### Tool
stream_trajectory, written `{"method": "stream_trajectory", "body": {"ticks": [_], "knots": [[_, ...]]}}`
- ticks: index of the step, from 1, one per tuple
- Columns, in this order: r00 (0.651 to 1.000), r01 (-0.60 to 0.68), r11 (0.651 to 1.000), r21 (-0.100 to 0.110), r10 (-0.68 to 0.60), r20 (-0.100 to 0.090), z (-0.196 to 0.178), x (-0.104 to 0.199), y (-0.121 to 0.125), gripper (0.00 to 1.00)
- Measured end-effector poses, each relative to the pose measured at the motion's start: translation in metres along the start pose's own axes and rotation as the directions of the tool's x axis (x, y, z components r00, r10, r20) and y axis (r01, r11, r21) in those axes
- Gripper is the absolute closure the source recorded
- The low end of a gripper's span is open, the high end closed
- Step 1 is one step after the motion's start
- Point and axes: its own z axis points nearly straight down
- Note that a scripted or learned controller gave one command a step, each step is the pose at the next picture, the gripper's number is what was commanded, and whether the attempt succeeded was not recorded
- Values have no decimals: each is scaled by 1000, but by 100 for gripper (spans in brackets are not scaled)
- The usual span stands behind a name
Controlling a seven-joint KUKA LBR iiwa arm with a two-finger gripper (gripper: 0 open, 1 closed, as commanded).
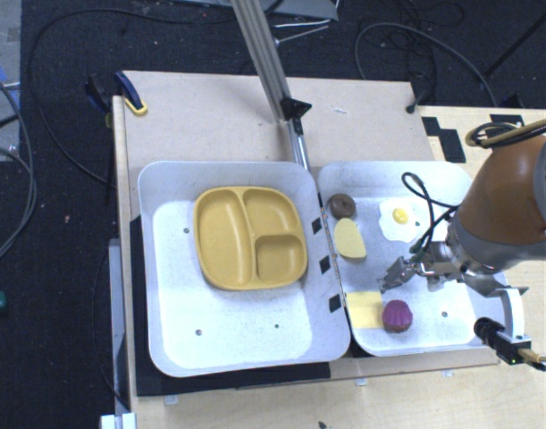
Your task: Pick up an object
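In the right bin (451,338) lie a brown chocolate doughnut (342,206), a pale yellow oval piece (349,239), a fried egg (399,220), a yellow cheese slab (365,309) and a purple rounded piece (397,315). My gripper (396,275) hangs over the middle of this bin, just above the purple piece and right of the yellow oval. Its dark fingers point left and down. Nothing shows between them.
The left bin (174,329) holds a yellow divided plate (250,237). A slanted metal pole (264,52) runs from the top down to the seam between the bins. Black clips (326,262) sit along that seam. The arm's orange band (514,195) covers the right bin's far right side.
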Motion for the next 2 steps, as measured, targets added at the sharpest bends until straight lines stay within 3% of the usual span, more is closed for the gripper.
{"method": "stream_trajectory", "body": {"ticks": [1,2], "knots": [[1000,0,1000,1,0,-1,56,9,-7,0],[1000,-1,1000,-3,1,1,44,8,-6,100]]}}
